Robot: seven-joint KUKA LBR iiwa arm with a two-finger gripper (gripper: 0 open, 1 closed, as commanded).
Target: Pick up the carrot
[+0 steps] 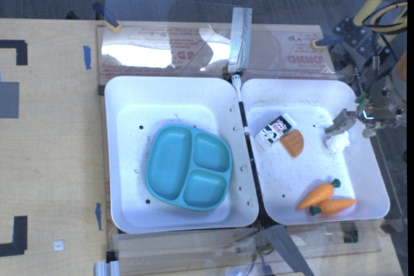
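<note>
- The carrot (317, 195) lies on its side near the front right corner of the right bin (272, 200), its green top pointing up and to the right.
- A second orange piece (337, 205) lies just beside it, touching or almost touching; whether it is another carrot cannot be told for sure.
- The gripper (339, 124) hangs at the right bin's right rim, well apart from the carrot, with a small white object (337, 141) just below it; nothing is visibly held, and whether it is spread or pressed together cannot be told.
- A small black-and-white carton (275, 130) and a brown wedge-shaped toy food (294, 143) sit near the middle of the same bin.
- The left bin (129, 113) holds a teal divided plate (188, 167).
- Risks, as a judgement: the two orange pieces lie so close that a descent could catch the wrong one or wedge both, and the nearby bin wall leaves little clearance on that side. The round carrot could also roll away under the closing jaws.
</note>
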